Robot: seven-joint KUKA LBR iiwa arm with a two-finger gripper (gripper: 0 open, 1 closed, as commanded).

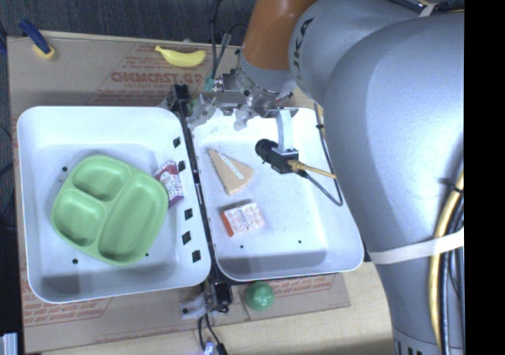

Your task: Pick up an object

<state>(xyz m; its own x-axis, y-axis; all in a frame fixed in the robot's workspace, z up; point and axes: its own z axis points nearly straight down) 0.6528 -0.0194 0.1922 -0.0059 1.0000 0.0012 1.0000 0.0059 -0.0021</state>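
In the right bin a tan wedge-shaped piece lies near the left wall. Just below it is a small orange and white packet. The left bin holds a green divided plate, and a small dark red packet rests by the plate's right edge. My gripper hangs over the far left corner of the right bin, above and behind the tan wedge, and nothing shows in its grasp.
A yellow banana and a blue object lie on the cardboard behind the bins. A green ball sits on the bench in front of the right bin. The large grey arm covers the right bin's right side.
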